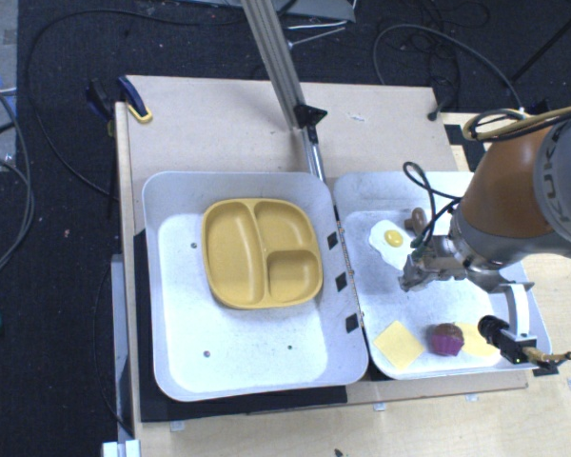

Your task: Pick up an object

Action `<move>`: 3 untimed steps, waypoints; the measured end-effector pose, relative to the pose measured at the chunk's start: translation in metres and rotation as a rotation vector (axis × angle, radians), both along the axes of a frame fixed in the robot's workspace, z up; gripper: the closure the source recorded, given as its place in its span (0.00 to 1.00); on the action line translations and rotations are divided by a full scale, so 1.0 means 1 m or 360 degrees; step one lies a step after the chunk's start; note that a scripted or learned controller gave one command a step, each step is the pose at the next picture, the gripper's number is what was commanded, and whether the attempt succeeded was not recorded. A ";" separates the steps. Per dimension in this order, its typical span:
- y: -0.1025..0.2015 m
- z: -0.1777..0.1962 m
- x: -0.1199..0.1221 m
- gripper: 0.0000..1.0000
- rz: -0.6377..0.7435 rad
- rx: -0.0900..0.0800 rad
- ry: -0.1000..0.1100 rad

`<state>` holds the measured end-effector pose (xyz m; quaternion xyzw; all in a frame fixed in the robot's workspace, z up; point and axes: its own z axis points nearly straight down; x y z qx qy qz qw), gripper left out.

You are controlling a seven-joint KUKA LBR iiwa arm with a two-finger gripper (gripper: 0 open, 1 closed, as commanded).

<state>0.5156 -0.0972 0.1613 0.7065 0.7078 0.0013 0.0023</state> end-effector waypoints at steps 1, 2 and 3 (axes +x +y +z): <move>0.001 0.045 0.008 1.00 0.0001 0.0000 0.0001; 0.001 0.088 0.006 1.00 0.0001 0.0000 0.0001; 0.047 0.094 0.023 1.00 0.0009 0.0003 0.0004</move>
